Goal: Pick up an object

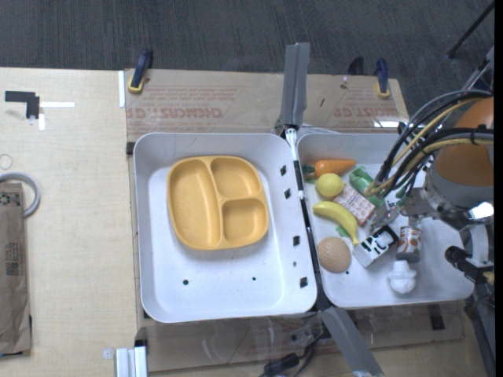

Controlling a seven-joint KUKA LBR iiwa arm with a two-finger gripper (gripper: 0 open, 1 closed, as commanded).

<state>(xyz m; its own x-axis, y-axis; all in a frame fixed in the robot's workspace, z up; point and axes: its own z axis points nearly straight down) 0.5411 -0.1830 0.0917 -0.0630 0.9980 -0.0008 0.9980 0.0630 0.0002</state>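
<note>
Two white bins sit side by side on the bench; the right bin [440, 293] holds a banana [336, 217], a lemon [329, 184] and a carrot [334, 166]; the gripper [391, 225] hangs above the clutter, its state impossible to tell; it would do best to descend squarely over one separate item

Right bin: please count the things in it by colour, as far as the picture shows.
Yellow: 2, lemon and banana
Orange: 1, carrot
Green: 1, a partly hidden item
Tan: 1, egg-shaped ball
White: 1, small item
Mixed print: 3, packet, can, box
Total: 9
</note>
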